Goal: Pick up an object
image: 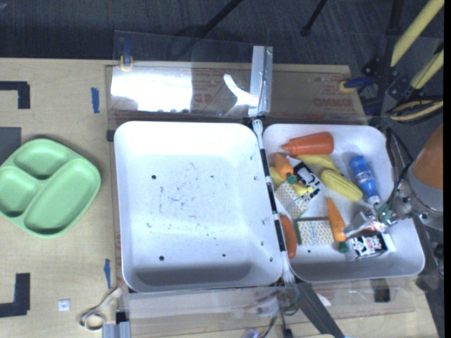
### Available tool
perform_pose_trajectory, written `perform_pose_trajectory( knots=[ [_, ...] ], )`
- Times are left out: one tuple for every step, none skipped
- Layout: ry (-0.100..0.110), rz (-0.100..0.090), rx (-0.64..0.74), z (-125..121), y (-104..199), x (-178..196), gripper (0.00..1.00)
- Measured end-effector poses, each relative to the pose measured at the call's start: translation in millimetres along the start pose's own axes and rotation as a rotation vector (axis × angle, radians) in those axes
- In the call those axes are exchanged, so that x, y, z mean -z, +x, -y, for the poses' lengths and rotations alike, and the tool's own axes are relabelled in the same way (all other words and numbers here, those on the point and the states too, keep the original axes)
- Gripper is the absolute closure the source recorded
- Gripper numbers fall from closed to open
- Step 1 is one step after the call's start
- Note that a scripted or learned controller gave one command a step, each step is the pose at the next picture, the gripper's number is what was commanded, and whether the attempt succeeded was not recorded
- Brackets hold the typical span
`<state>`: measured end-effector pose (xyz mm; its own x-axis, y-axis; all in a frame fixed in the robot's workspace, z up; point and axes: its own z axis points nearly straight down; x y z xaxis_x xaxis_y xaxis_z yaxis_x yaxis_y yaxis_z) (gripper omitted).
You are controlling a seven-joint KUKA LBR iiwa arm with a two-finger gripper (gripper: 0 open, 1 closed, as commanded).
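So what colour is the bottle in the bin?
Blue, seen in the camera view: the bottle lies in the right bin.

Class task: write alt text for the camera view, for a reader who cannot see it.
The arm's pincer hangs low over the right white bin, which holds toy food, a blue bottle and a small printed box. The left white bin sits beside it, with a green divided plate on the bench further left.

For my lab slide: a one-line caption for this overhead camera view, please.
Gripper low over the cluttered right bin, near a blue bottle and black-and-white card; left bin beside it.
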<state>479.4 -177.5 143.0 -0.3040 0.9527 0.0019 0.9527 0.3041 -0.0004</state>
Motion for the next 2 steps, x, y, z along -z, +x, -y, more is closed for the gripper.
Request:
perform_pose_trajectory(
  knots=[
    [-0.006, 0.006, 0.066, -89.7, -9.4, -56.3, 0.00],
    [-0.005, 0.005, 0.287, -95.9, 19.8, -55.8, 0.00]
  ],
)
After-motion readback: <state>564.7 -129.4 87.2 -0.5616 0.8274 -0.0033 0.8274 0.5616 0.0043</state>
